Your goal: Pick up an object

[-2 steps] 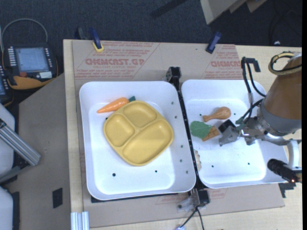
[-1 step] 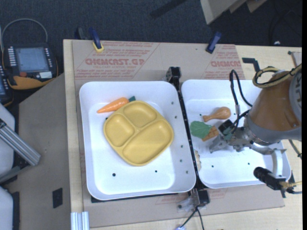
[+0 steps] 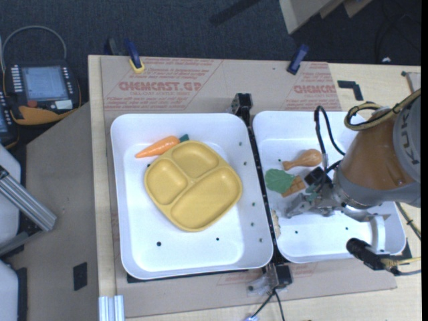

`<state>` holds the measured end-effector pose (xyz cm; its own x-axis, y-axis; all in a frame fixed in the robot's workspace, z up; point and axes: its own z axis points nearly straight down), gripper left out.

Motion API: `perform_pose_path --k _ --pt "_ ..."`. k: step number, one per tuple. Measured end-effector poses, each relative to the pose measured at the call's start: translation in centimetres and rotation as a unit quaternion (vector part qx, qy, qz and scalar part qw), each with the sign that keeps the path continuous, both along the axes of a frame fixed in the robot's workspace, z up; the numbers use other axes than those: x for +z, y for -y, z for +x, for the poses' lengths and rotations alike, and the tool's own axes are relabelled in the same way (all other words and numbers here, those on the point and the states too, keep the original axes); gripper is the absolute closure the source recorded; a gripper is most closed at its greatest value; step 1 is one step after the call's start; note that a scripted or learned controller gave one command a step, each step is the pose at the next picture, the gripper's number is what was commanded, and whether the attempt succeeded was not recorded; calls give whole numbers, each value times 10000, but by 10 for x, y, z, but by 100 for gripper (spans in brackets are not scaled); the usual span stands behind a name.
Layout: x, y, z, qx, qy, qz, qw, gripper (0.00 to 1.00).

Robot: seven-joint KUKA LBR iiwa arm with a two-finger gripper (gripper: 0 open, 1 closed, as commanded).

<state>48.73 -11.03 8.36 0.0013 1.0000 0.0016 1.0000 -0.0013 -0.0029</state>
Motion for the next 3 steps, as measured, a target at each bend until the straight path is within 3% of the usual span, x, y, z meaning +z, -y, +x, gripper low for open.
perform_pose_path --k 1,3 --pt "11 -1 1 2 18 -2 10000 100" --pt "119 0 6 12 49 -18 10000 100"
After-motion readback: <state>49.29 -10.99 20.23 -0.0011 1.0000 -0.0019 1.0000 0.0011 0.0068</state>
